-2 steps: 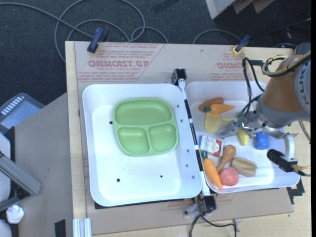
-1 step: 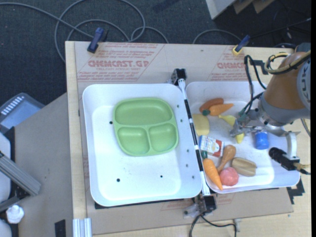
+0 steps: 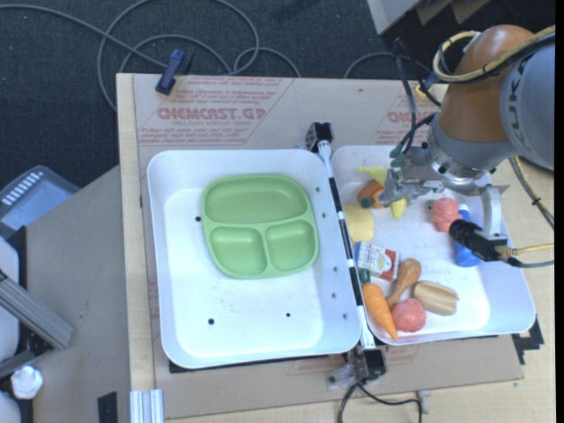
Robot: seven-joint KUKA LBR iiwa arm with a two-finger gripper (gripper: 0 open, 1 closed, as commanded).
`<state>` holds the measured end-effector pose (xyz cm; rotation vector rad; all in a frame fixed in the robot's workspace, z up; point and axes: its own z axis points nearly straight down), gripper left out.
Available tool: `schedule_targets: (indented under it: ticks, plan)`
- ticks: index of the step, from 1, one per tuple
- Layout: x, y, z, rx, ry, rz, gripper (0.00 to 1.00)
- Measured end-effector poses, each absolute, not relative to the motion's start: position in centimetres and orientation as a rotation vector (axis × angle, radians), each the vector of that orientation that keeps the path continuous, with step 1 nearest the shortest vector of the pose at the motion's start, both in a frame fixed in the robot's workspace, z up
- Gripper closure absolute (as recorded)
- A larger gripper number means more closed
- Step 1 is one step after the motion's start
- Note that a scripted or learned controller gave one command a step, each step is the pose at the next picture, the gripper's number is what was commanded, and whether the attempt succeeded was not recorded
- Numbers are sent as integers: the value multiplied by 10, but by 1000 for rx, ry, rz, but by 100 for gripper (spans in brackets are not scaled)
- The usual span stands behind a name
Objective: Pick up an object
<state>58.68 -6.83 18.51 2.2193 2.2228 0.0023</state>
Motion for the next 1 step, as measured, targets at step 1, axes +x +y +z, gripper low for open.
schedule_targets:
  ticks: [1]
  plan:
    - [559, -28, 211, 2222, 2224, -1, 100]
